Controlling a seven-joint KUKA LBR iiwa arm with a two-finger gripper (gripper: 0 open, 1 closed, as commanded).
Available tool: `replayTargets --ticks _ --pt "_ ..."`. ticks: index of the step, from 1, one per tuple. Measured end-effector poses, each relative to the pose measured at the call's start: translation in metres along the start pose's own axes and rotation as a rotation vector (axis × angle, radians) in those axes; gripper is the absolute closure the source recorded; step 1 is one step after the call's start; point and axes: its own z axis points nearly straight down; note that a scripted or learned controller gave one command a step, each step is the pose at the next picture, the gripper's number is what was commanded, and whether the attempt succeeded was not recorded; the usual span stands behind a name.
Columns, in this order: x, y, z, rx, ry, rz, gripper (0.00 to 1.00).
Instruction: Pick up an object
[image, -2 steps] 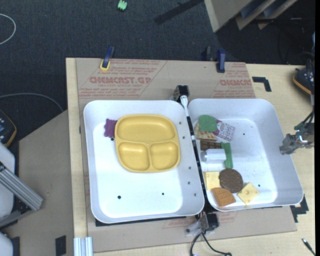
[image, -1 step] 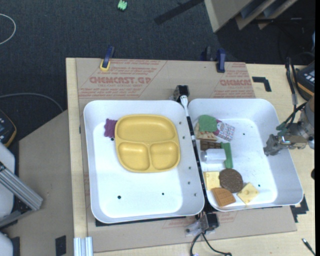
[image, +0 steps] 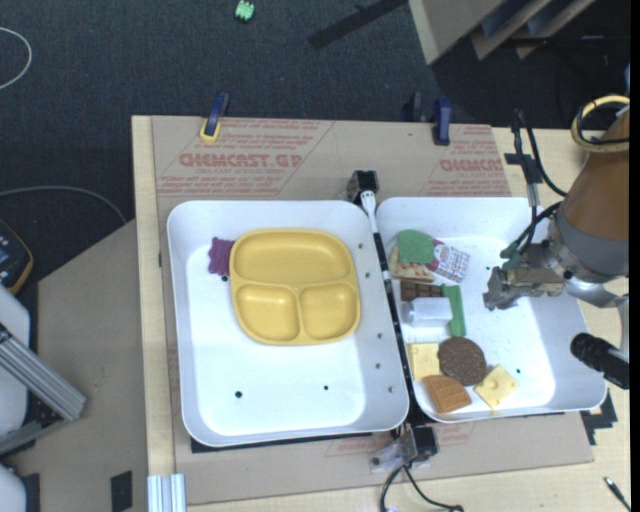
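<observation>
The tool (image: 497, 297) is hovering over the right bin (image: 540, 380), nothing visibly in it (whether open or closed, I cannot tell). Toy foods are lying along that bin's left side, including a brown cookie (image: 462, 359).

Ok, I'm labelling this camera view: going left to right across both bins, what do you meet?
Purple piece → yellow divided plate → green stick → yellow cheese wedge → gripper.

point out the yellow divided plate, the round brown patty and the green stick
yellow divided plastic plate (image: 292, 262), camera view, large top compartment
round brown patty (image: 462, 359), camera view, middle of its top
green plastic stick (image: 456, 311), camera view, mid-length
</observation>
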Motion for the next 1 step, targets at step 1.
replayTargets --ticks 1 --pt "0.0528 -0.0056 0.0132 0.002 -0.001 0.002 1.00"
